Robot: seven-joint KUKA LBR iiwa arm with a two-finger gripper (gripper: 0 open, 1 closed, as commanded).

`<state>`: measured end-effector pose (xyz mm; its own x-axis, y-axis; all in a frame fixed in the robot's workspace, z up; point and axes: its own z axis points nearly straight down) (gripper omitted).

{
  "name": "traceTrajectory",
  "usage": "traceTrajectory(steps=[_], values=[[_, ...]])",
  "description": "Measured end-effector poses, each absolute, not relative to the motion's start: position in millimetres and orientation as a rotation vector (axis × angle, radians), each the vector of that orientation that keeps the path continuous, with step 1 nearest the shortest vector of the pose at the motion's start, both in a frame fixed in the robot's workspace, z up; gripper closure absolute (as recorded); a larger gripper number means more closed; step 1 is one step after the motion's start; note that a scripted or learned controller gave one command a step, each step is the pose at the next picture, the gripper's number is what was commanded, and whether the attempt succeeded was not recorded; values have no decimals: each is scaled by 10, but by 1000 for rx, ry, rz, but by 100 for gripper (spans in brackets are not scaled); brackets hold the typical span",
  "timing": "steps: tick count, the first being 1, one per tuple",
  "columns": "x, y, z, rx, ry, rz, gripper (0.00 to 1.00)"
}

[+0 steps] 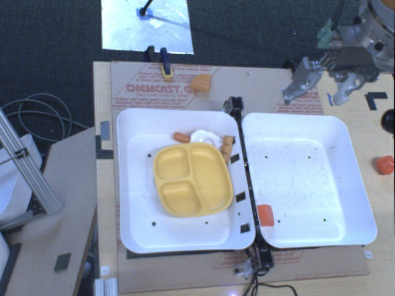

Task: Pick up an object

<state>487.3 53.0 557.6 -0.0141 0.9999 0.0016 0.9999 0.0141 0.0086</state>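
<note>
Dark carpet floor (49, 42); shiny metal sheet (147, 16) lying on it; wooden bench (154, 82); cables (37, 119) left.

Smooth yellow plastic, faintly glossy: tray (192, 180) in left bin (139, 227). White plastic, satin, speckled with dark grit: right bin (308, 165). Matt brown cardboard, red print: sheet (148, 88) along worktop's far edge. Dull bare metal: claw (321, 88). Shiny reflective foil or metal: plate (148, 17) beyond. Coarse dark carpet: floor (49, 42).
</note>
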Motion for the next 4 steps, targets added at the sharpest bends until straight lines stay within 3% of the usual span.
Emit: traceTrajectory(steps=[1,2,3,4], values=[[4877,529,5692,2197,2236,16,100],[4877,529,5687,2195,2238,15,0],[4881,526,5803,2191,2239,19,100],[4881,526,5799,2189,2241,18,0]])
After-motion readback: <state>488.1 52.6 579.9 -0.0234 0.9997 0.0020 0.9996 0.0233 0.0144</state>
